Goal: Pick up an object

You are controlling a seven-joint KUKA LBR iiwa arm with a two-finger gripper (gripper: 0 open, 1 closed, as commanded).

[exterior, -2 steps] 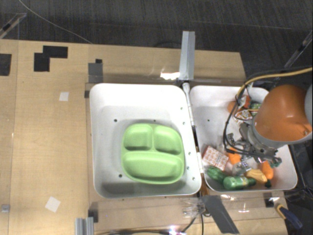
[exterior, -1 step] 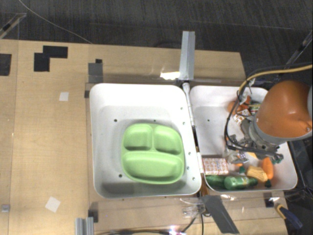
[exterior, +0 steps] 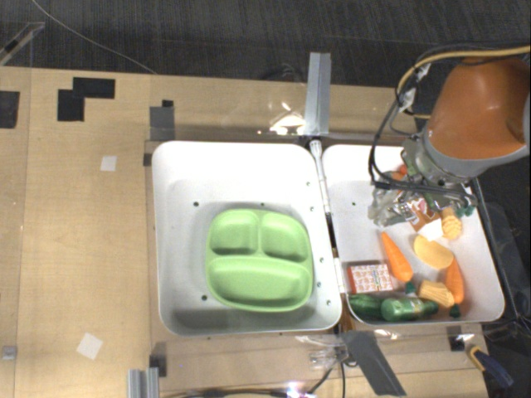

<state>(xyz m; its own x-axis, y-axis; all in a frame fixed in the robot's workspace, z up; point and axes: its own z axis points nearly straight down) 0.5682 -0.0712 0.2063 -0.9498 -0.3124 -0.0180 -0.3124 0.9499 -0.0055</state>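
The arm [exterior: 477, 110] is reaching in from the right and hanging low over the right bin [exterior: 353, 214], which is holding all the loose items, so the program is evidently working where the pickable things are lying. The gripper [exterior: 412, 208] is sitting over the upper part of that bin, among a small tangle of objects just under the wrist; whether it is gripping anything I cannot tell, since the wrist and cables are hiding that part. Below it, an orange carrot [exterior: 396, 255] is lying at a slant, a pale yellow slice [exterior: 434, 252] is resting beside it, and a second carrot [exterior: 455, 282] is lying near the right wall. A small red box [exterior: 371, 278] and a green bottle [exterior: 392, 308] are crowding the lower edge (they are touching or nearly so, which would make a clean grasp harder there). The left bin [exterior: 178, 222] is holding a green divided tray [exterior: 260, 259], well apart from the gripper, probably serving as a place to receive things. No item is visibly lifted, so the pick is looking unfinished.
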